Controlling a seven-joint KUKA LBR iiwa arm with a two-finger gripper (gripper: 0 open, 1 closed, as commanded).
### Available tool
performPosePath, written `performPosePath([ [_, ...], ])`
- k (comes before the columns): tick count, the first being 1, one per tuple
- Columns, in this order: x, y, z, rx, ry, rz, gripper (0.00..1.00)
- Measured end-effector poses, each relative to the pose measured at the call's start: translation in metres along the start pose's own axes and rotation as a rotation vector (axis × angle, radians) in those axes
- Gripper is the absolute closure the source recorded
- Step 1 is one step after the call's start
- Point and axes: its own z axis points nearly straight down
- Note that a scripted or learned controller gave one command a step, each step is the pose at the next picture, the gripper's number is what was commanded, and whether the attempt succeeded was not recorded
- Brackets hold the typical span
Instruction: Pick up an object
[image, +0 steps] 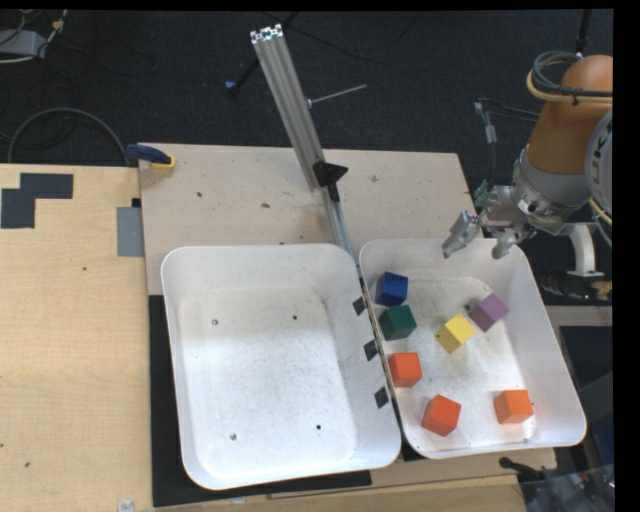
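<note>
Evidently the tool (481, 236) is hovering spread and empty over the right bin's (560, 385) far rim, approaching; next it is needing to descend onto the nearby purple cube (488, 311).

1. The grey KUKA arm with its orange band (578, 105) enters from the right edge, bent downward and leftward.
2. Its wrist tilts toward the left.
3. The metal two-finger gripper (480, 240) hangs at the wrist's end, fingers spread apart with a clear gap.
4. Nothing sits between the fingers.
</note>
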Motion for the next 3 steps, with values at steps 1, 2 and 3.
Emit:
performPosePath([
  [1,0.023,-0.027,0.103,0.007,0.003,0.002,0.00],
  [2,0.020,-0.011,0.121,-0.003,-0.001,0.001,0.00],
  [3,0.020,-0.011,0.110,-0.005,-0.001,0.002,1.00],
])
